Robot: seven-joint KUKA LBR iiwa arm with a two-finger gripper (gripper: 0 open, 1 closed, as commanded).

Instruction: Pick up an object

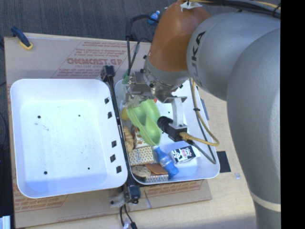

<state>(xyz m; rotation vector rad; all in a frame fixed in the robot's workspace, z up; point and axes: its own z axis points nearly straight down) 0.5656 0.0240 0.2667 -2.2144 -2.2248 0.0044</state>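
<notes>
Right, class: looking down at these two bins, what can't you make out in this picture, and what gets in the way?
- Gripper: its fingertips are hidden behind the wrist and the green object, so a grip cannot be judged.
- Right bin: its far and right parts are covered by the arm.
- Black-and-white packet: print too small to read.
- Patterned boxes: partly overlapped by the blue bottle.

White bins (62, 185); light green object (147, 119); blue bottle (166, 161); black-white box (183, 154); orange-banded grey arm (228, 51).
</notes>
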